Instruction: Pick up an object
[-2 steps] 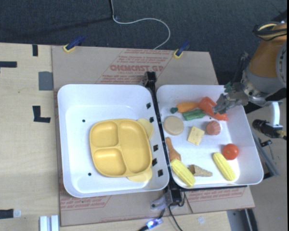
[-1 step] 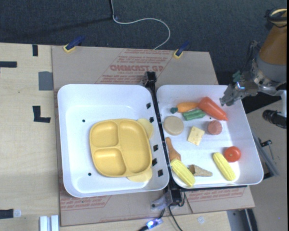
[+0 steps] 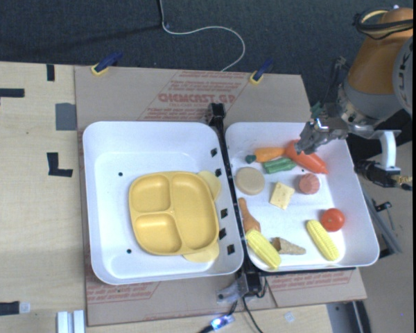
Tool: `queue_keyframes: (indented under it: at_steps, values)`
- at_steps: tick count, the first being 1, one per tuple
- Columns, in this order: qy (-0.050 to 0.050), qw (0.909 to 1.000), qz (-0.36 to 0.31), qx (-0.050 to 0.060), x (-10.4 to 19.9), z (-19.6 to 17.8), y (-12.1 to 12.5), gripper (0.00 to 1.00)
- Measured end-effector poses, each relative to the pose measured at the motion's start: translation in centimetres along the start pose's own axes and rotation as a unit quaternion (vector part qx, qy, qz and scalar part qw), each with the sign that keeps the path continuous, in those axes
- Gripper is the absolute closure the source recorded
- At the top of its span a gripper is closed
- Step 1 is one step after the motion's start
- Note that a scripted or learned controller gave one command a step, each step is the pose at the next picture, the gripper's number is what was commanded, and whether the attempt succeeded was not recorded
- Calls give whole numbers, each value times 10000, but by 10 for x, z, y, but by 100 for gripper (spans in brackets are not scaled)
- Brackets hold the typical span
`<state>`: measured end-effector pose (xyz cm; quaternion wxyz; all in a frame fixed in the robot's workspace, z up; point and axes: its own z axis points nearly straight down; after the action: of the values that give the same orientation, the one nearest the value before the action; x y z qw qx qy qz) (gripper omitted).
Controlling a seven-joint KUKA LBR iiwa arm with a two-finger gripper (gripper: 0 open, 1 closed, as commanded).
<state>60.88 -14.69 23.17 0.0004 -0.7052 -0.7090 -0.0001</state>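
Gripper (image 3: 309,143), finger spacing unclear, directly above red pepper (image 3: 309,161) in right bin (image 3: 353,186).

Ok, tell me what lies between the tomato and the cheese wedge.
In the camera view, bare white bin floor separates tomato from cheese wedge.

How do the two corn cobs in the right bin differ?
The left corn cob lies at the bin's front-left corner beside the divider, next to a brown wedge. The right corn cob lies nearer the right wall, just below the tomato, and looks slightly shorter. Both are yellow, lying flat and slanted alike.
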Motion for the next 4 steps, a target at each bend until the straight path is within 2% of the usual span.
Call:
queue_keyframes:
  at_steps: [1, 2, 3, 4]
  values:
    - [4, 10000, -10, 2, 60, -5, 4, 100]
    - [-3, 10000, 3, 10, 106, 9, 6, 100]
    - [2, 10000, -1, -1, 145, -2, 4, 100]
    - [-4, 10000, 14, 7, 143, 1, 6, 100]
